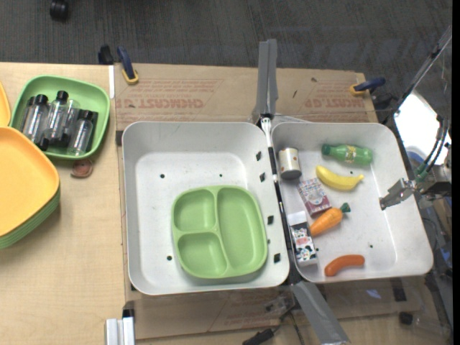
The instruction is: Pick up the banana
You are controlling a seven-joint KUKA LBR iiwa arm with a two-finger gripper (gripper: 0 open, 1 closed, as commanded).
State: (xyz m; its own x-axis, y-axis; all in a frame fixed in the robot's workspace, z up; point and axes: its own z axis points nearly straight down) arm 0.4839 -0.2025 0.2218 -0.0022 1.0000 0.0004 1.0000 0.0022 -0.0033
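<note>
Your right bin (402,254) has the banana (339,178) lying near its back, just below a green bottle (347,153), plus a metal can (289,162), a carrot (328,220), a small pink packet (313,196) and an orange sausage-like thing (344,264). The left bin (144,214) holds a green divided tray (219,232). The gripper (395,195) sits at the right bin's edge, too small and blurry, so I can't tell its state.

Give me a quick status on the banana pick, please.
Pincer at right bin's right edge, gripping nothing. Yellow curved banana lying untouched in bin. Green plastic bottle close behind it.
</note>
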